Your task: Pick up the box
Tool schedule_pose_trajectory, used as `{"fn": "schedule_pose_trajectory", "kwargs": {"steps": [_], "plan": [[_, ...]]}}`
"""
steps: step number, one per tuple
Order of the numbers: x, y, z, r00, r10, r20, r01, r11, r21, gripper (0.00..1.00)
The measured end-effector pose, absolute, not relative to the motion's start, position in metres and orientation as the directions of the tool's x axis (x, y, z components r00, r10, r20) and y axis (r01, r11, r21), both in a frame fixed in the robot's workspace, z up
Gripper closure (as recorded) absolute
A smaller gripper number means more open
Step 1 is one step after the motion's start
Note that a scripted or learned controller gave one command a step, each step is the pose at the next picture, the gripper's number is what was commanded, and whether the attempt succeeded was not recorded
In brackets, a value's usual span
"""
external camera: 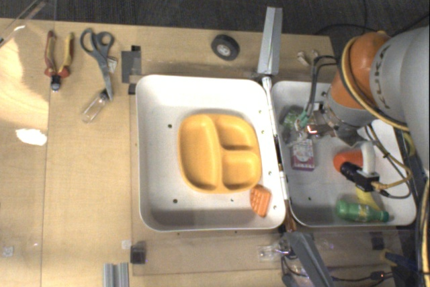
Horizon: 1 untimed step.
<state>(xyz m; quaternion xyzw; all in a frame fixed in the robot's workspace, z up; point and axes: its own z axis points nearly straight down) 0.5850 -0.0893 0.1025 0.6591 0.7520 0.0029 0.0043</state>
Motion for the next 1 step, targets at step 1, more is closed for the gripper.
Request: {"fn": "schedule_pose_trajectory", "kwargs": {"steps": [1], "plan": [[0.6012,-0.0571,0.2309,-0.159,0.987,-0.002,0.987,0.159,0.007,1.0]]}}
